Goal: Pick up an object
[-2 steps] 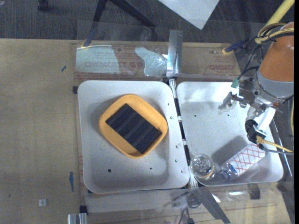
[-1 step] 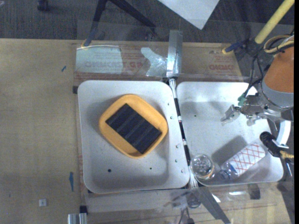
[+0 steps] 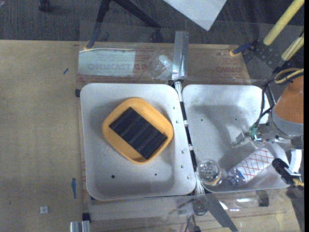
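Note:
A yellow-orange pad with a black ribbed top (image 3: 137,129) lies in the left bin (image 3: 91,129), slightly left of its middle. The right bin (image 3: 217,105) holds a clear round glass item (image 3: 209,172) in its near left corner. Beside that are a small clear and blue item (image 3: 235,177) and a red-and-white checked piece (image 3: 257,161). My gripper (image 3: 244,137) hangs low over the right part of the right bin, just above the checked piece and pointing left. Nothing shows in its grasp.
The arm's orange band (image 3: 292,103) and cables stand over the right bin's right edge. A clear plastic sheet and a metal bracket (image 3: 180,57) lie behind the bins. The wooden bench (image 3: 38,129) spreads out to the left.

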Controlling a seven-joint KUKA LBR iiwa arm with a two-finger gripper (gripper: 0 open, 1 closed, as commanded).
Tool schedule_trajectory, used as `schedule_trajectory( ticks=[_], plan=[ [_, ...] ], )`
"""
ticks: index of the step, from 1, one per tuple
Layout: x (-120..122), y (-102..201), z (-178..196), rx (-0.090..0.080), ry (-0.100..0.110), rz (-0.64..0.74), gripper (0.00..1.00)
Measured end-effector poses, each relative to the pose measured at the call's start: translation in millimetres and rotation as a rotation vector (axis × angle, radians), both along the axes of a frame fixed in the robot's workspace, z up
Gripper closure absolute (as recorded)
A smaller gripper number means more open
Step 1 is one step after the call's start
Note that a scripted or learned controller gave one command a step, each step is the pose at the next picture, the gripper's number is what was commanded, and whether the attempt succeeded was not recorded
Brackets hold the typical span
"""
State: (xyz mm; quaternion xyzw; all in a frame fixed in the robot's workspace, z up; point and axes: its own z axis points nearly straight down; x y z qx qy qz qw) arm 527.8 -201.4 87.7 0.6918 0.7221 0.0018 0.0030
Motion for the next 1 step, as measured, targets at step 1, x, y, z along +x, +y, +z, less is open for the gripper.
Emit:
schedule_trajectory(
  ticks=[1],
  plan=[
    [71.7,18.0,-0.5,0.001,0.001,-0.069,0.0]
  ],
)
